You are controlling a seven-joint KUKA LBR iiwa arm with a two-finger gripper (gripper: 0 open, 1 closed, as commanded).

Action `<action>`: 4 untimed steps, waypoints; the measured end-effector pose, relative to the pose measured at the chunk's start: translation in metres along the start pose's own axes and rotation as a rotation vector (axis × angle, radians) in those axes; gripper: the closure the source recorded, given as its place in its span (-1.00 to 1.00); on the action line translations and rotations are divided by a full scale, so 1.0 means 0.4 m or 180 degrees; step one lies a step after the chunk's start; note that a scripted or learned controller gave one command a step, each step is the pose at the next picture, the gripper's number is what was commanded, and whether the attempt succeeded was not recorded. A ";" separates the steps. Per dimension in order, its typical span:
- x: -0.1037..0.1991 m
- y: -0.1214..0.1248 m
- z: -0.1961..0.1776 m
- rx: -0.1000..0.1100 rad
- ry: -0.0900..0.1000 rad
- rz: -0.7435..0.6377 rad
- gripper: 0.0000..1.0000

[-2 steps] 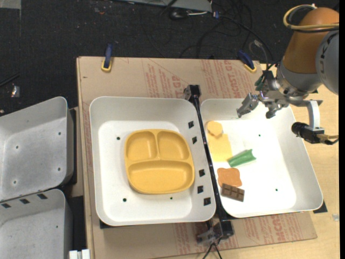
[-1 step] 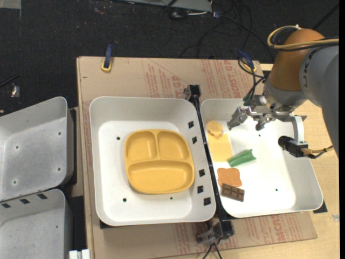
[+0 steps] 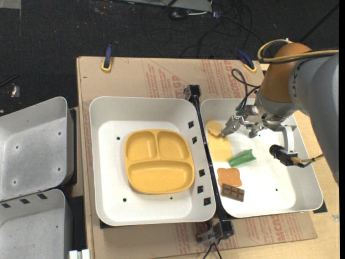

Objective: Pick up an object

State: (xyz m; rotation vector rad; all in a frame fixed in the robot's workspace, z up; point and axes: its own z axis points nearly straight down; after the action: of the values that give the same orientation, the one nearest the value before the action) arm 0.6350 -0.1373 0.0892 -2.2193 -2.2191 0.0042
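Note:
The right bin (image 3: 280, 196) holds several toy food pieces along its left side. A tan round piece (image 3: 214, 127) lies farthest back, with a yellow square slice (image 3: 220, 149) just in front of it. A green pod (image 3: 241, 157) lies to the right of the slice. Nearer the front are an orange slice (image 3: 229, 175) and a brown chocolate bar (image 3: 233, 192). My gripper (image 3: 242, 129) hangs low over the back of this bin, just right of the tan piece, open with nothing between its fingers.
The left bin (image 3: 105, 144) holds a yellow divided plate (image 3: 159, 161). A black divider (image 3: 204, 144) runs between the bins. The arm's grey body and orange band (image 3: 283, 74) cover the right bin's back right corner. A black cable fitting (image 3: 283, 154) hangs right of the green pod.

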 end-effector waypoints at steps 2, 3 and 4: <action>-0.019 0.023 -0.182 -0.0035 -0.0008 -0.0003 1.00; -0.028 0.013 -0.295 -0.0032 -0.0007 0.0002 1.00; -0.028 0.015 -0.376 -0.0027 -0.0005 -0.0007 1.00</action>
State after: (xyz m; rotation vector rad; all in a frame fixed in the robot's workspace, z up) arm 0.6418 -0.1484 0.2394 -2.2219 -2.2265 -0.0035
